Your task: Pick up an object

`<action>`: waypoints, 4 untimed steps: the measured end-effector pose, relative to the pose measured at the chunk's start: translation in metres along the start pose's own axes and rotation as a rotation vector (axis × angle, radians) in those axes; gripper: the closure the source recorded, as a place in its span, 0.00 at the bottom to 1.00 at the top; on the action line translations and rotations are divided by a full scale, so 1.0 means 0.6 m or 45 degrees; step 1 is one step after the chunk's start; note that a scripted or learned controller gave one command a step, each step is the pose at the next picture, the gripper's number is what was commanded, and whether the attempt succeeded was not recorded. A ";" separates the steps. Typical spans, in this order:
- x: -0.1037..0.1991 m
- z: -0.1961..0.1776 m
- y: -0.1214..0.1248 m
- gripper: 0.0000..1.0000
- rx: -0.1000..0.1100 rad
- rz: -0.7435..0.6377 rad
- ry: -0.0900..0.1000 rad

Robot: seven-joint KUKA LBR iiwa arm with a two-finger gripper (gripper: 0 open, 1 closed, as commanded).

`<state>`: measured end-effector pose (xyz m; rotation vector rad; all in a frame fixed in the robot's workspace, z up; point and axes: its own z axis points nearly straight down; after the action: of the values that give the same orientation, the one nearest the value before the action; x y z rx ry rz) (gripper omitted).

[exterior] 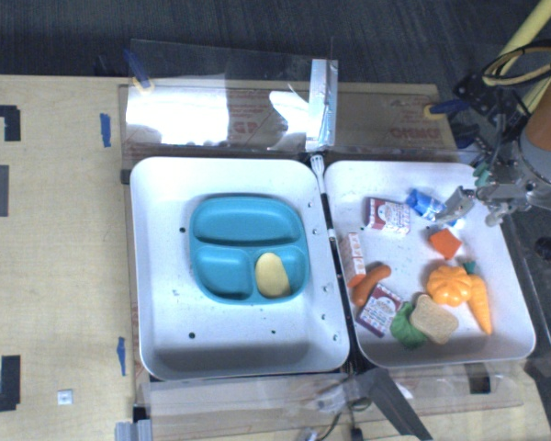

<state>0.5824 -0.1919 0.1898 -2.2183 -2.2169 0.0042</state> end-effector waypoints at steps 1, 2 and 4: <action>-0.016 -0.243 0.009 0.00 -0.015 0.165 -0.005; 0.057 0.004 0.127 0.00 0.016 0.105 0.002; 0.034 0.133 0.139 1.00 -0.023 0.039 -0.007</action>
<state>0.6656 -0.1713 0.1094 -2.2641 -2.1943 -0.0099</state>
